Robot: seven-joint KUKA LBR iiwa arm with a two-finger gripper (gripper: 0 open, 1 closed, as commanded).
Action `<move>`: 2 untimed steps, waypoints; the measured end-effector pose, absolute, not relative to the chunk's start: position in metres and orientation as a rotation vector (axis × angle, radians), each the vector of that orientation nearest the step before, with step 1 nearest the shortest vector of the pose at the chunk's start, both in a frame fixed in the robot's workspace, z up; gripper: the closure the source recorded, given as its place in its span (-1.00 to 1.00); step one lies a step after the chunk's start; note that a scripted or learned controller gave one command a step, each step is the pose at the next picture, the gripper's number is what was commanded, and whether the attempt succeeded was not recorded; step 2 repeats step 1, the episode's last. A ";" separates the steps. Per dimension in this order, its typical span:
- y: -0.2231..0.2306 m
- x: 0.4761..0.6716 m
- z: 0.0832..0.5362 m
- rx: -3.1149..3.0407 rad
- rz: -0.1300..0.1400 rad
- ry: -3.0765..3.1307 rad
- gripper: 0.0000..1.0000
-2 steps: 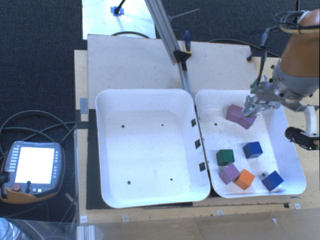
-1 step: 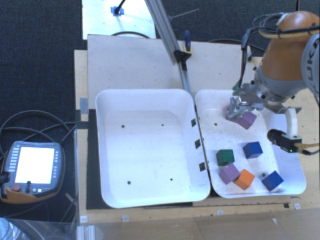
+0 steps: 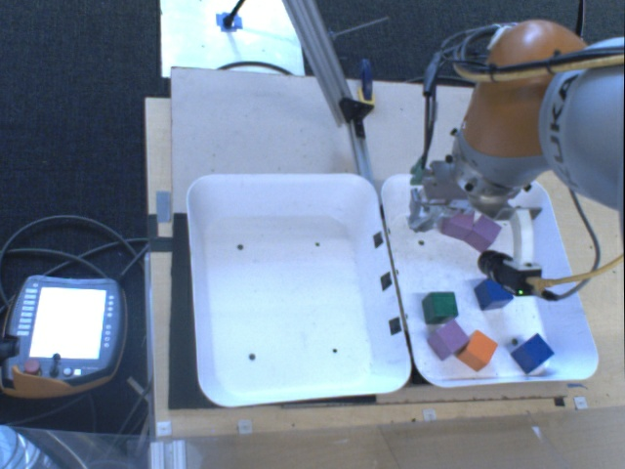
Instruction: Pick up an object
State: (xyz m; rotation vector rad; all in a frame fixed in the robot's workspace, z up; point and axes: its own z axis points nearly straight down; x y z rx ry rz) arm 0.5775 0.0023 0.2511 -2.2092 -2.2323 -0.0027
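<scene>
Nearest you, along the right bin's (image 3: 586,360) front edge, a blue cube (image 3: 532,352), an orange cube (image 3: 478,350) and a purple cube (image 3: 448,339) are lying close together, the orange one touching the purple one. Just behind them a green cube (image 3: 440,307) and a second blue cube (image 3: 492,294) are sitting a little apart. Farther back, toward the bin's middle, you are looking at a mauve block (image 3: 470,230) just below the tool (image 3: 437,206), which is hanging over the bin's rear half. The block is sitting close under the wrist, but you cannot tell whether it is gripped or merely lying on the bin floor, nor how the tool is set. The left bin (image 3: 210,291) is lying alongside on the desk (image 3: 254,125).

The step in hand looks like the grasp itself, or the start of a lift. Next you are needing a straight rise, to prove that the block comes up too.
</scene>
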 end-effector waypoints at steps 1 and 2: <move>0.060 0.569 0.235 -2.207 -0.002 -2.232 1.00; 0.060 0.569 0.235 -2.207 -0.002 -2.232 1.00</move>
